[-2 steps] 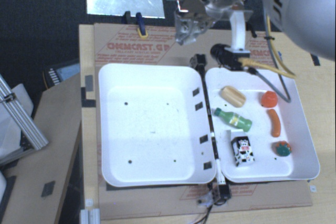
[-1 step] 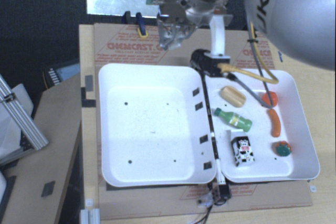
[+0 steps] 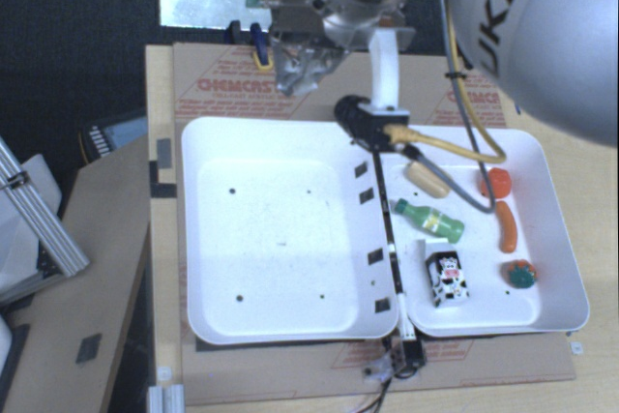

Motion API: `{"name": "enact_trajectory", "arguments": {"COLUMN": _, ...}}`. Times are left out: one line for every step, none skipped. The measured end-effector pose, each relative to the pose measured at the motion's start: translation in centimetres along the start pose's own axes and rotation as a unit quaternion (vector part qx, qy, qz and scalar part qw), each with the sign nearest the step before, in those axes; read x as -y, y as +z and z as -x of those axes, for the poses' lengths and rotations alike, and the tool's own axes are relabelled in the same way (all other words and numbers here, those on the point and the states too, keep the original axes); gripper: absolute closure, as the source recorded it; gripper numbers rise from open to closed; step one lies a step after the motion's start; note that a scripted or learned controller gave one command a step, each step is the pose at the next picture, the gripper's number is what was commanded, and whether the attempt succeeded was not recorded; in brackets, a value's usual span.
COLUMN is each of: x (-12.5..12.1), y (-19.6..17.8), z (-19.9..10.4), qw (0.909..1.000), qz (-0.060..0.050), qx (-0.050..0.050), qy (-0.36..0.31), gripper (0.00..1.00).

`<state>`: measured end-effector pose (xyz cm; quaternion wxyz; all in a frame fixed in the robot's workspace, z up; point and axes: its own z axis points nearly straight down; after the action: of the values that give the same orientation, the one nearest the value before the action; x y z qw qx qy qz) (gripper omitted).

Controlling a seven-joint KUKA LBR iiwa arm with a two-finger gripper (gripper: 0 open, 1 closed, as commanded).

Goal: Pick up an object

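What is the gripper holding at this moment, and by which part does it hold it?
It cannot be told. The gripper is above the far edge of the left bin, and the view shows no object between its fingers; the green bottle lies in the right bin.

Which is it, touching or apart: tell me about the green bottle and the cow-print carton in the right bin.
Apart. The camera view shows bare white bin floor between the green bottle and the cow-print carton, which lies nearer the front of the right bin.
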<state>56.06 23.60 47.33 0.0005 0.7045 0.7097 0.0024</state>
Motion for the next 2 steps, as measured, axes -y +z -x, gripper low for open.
{"name": "enact_trajectory", "arguments": {"x": -3.1, "y": -4.7, "z": 0.2, "qw": 1.0, "qz": 0.002, "qx": 0.0, "qy": 0.003, "gripper": 1.0}}
{"name": "enact_trajectory", "arguments": {"x": 3.3, "y": 6.3, "z": 8.0, "qw": 0.9999, "qz": -0.008, "qx": 0.003, "qy": 0.006, "gripper": 1.0}}
